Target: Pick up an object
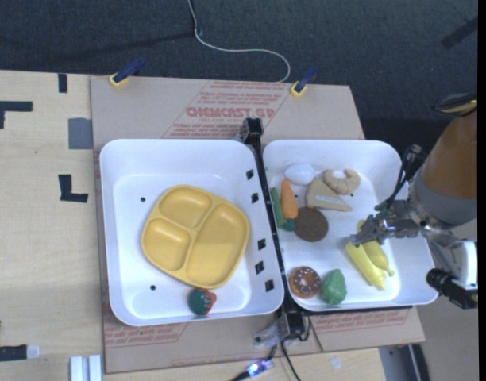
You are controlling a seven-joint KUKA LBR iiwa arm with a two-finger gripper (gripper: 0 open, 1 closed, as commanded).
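At the near edge of the left white bin [116,213] lies a small round toy fruit, red and green [201,300], just below the yellow plastic plate with three compartments [197,235] that fills the middle of that bin and serves here as the landmark. To the right of the plate, across the black-clipped divider, the right white bin [386,153] holds the rest: a glazed toy doughnut [305,281] and a green leafy toy vegetable [334,286] at its near side, a dark brown round toy patty [311,224] and an orange toy carrot [289,200] closest to the plate, then a white toy egg [299,173], a pale wedge of toy cheese or bread [329,198] and a tan curled toy pastry [342,181] farther back. Farthest right from the plate lies a yellow toy banana bunch [370,262]. The dark pincer [373,230] of the grey and orange arm hangs just above the banana's far end; whether its tips are apart or together cannot be told. Both bins sit on a cardboard sheet [227,109] on the desk [36,141].
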